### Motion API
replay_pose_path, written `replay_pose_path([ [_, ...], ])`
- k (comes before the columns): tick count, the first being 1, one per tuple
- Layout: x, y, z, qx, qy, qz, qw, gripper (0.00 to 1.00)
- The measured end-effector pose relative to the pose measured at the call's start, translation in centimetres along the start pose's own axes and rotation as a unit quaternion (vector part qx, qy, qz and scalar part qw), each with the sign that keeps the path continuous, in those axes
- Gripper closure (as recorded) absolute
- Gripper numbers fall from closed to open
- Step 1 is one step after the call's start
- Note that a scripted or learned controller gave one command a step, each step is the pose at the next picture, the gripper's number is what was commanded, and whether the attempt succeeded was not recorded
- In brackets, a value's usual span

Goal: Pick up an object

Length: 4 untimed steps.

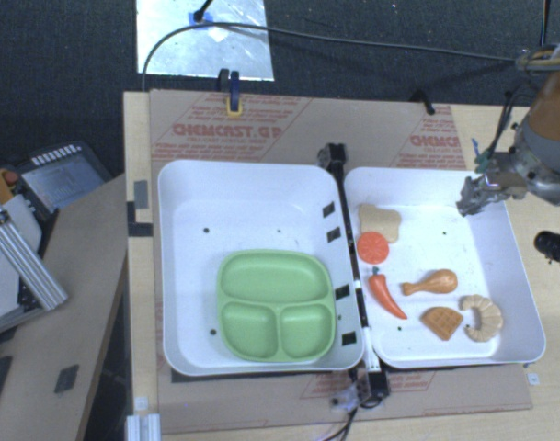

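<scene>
A croissant point(483, 317) and waffle point(441, 322) are lying nearest, in the right bin point(514, 246). The jaws point(470, 200), too blurred to judge, are hovering above its upper right, likely approaching. Next they are needing to descend onto one piece.

**Bench and what sits on it**

We see a pale wooden bench point(96, 274) carrying a brown printed board point(261, 127). On that board two shallow white bins sit side by side, touching along a black-clipped seam: the left bin point(183, 246) and the right bin point(519, 292). A yellow-handled clamp point(232, 92) grips the board's far edge.
</scene>
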State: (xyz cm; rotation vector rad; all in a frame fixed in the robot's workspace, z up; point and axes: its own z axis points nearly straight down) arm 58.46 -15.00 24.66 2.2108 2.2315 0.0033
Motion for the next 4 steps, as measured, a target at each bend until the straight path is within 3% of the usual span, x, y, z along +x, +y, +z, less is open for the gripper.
replay_pose_path([
  [2, 9.8, -2.2, 0.9, 0.001, 0.000, 0.001, 1.0000, 1.00],
  [4, 21.7, -3.9, 0.3, 0.000, 0.000, -0.001, 1.0000, 1.00],
])
